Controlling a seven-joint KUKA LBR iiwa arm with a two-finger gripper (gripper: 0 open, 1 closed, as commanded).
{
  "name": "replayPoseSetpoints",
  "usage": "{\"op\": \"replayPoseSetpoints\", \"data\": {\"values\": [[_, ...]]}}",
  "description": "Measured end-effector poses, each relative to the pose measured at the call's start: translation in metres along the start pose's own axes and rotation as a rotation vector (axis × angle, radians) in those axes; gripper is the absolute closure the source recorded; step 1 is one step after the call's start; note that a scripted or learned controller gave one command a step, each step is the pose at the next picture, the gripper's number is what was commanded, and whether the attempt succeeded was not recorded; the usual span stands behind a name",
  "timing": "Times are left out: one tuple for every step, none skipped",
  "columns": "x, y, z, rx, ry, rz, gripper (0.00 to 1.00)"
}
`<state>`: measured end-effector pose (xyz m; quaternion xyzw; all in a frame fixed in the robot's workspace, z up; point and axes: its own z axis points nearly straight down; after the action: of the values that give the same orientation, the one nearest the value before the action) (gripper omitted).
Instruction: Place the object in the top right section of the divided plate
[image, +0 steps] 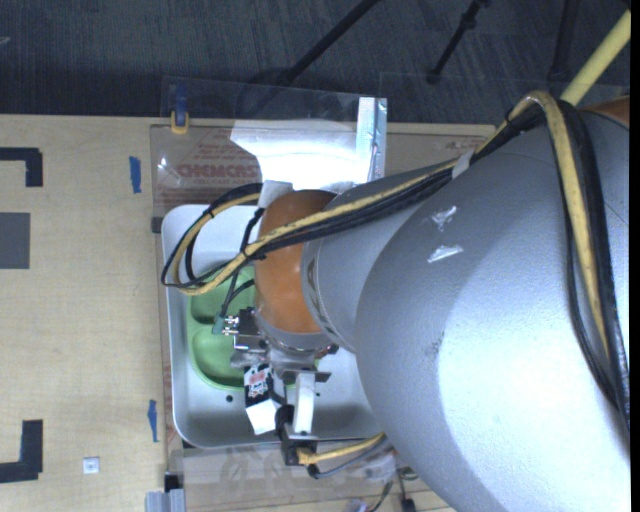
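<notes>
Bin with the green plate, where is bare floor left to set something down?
In the bin, one bare patch lies along the top left corner, between the wall and the green plate, under the looping cables. Another runs along the bottom wall, below the plate. The middle is crowded: the arm and wrist cover it.

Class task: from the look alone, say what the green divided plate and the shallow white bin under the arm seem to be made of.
Green divided plate: probably moulded plastic, with a smooth, slightly glossy surface and rounded raised edges. Shallow white bin: possibly plastic or coated metal, with a smooth pale wall and soft sheen.
</notes>
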<state>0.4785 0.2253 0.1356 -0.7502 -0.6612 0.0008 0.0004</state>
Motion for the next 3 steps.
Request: {"op": "replayPoseSetpoints", "data": {"values": [[0.013,0.02,0.03,-0.035,0.039,0.277,1.0],[0.004,0.006,0.027,-0.018,0.017,0.441,1.0],[0.0,0.0,-0.04,0.001,-0.001,0.683,1.0]]}}
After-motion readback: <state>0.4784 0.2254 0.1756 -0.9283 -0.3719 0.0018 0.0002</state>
